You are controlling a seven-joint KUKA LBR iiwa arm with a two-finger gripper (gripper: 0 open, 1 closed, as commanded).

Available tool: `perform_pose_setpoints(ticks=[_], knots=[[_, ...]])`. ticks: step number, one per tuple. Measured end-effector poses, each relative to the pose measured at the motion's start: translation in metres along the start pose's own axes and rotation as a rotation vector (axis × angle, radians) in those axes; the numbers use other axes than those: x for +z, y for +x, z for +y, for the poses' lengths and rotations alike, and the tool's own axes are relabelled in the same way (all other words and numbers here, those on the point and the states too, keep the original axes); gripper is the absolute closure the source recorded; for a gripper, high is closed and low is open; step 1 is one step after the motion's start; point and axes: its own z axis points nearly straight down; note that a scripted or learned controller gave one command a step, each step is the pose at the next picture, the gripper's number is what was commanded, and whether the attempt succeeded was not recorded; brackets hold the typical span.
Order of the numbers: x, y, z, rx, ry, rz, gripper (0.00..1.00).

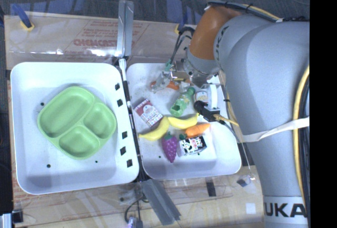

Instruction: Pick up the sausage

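Over the right bin's [231, 161] far end, gripper [176, 75] lowered near small reddish piece [159, 84], possibly the sausage; grip state impossible to tell. Nearer: green bottle [182, 102], two bananas [169, 125], purple grapes [169, 148].

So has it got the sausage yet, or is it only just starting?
Not yet, as far as the camera shows. Done: the arm has reached over the right bin's back corner. In hand: its end effector sits low among small reddish items there, one perhaps the sausage; too blurred to tell. Nothing is visibly lifted. Left: a clear grasp and lift. The bananas, grapes and green tray lie untouched.
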Motion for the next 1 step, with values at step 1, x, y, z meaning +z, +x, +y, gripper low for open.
perform_pose_setpoints(ticks=[1], knots=[[0.0006,0.0301,-0.0018,0.007,0.002,0.000,0.00]])
